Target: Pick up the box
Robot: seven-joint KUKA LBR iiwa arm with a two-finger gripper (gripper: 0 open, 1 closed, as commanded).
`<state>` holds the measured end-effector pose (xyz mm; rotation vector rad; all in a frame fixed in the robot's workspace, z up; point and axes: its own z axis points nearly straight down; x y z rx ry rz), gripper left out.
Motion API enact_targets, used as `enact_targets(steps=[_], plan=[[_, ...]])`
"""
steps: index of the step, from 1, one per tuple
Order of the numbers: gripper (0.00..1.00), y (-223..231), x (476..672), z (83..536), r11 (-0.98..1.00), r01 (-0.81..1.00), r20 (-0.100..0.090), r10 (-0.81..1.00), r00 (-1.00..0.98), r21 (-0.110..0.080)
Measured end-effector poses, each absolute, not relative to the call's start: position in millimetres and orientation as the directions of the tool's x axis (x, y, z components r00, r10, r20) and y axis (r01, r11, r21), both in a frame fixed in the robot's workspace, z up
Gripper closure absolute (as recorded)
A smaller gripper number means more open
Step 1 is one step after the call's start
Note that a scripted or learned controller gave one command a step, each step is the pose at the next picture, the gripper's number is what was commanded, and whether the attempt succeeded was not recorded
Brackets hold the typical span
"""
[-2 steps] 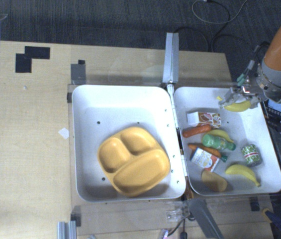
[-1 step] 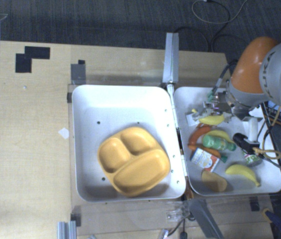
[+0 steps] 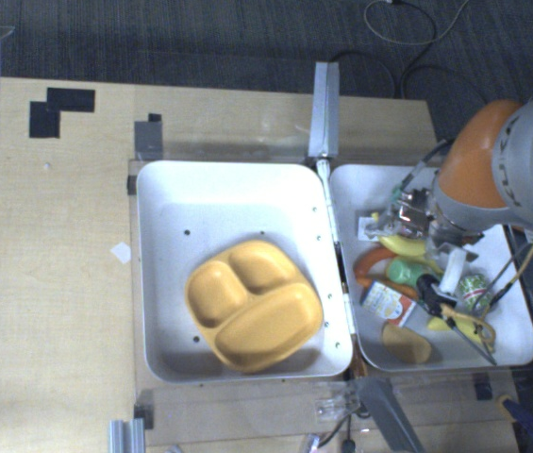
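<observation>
A small white carton with orange and blue print, the box (image 3: 385,300), lies tilted in the right bin (image 3: 521,347) near its left wall. My gripper (image 3: 411,213) hangs over the upper part of that bin, above a yellow banana (image 3: 404,245). It sits up and to the right of the box, apart from it. The grey arm with its orange band (image 3: 474,163) hides the bin's upper right part.
Around the box lie a red curved piece (image 3: 370,261), a green item (image 3: 406,272), a brown lump (image 3: 407,343), a black-and-yellow tool (image 3: 455,315) and a green ball (image 3: 474,287). A yellow three-part tray (image 3: 253,304) rests in the left bin (image 3: 162,253).
</observation>
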<state>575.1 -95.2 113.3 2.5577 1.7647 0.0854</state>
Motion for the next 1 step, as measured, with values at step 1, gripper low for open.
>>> enact_targets(steps=[1], plan=[[0.0,-90.0,492.2,86.8,-0.644,0.765,0.006,0.765,0.644,0.004]])
